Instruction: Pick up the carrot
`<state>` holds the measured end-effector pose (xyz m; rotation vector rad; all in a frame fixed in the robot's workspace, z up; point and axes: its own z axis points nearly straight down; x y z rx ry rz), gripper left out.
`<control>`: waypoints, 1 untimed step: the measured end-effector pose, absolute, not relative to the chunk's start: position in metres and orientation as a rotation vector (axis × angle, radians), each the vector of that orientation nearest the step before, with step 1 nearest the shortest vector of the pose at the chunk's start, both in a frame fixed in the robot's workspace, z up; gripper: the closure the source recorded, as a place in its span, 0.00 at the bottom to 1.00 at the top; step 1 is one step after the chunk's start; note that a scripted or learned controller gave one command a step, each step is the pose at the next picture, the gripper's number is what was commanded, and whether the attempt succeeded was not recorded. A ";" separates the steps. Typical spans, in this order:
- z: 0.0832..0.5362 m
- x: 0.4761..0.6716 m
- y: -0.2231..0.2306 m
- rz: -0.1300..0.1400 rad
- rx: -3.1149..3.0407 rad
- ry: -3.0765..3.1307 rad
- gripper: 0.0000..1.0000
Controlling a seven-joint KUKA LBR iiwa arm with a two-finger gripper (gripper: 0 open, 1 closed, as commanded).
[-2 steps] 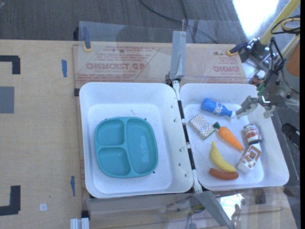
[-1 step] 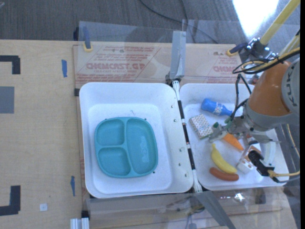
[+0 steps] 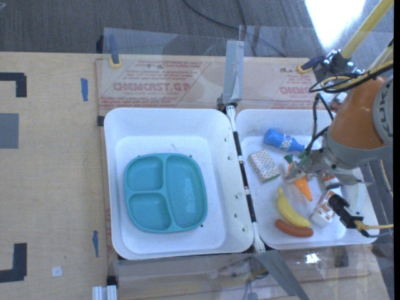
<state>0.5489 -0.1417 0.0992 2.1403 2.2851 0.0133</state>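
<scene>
Grasp step: gripper (image 3: 304, 169) sits low in the right bin (image 3: 262, 120) right over the carrot (image 3: 304, 187), between banana (image 3: 290, 210) and blue bottle (image 3: 282, 140), jaw state hidden, can't tell; next likely needs a firm pinch, then a straight lift.

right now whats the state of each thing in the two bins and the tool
carrot: lying in the right bin, under the tool
tool: low over the carrot, grip unclear
banana: lying flat
sausage: lying flat beside the banana
blue bottle: on its side
plate: right side up in the left bin
</scene>
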 end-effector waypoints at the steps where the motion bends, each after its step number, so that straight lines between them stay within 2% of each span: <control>1: 0.203 0.667 -0.076 0.003 2.109 2.323 1.00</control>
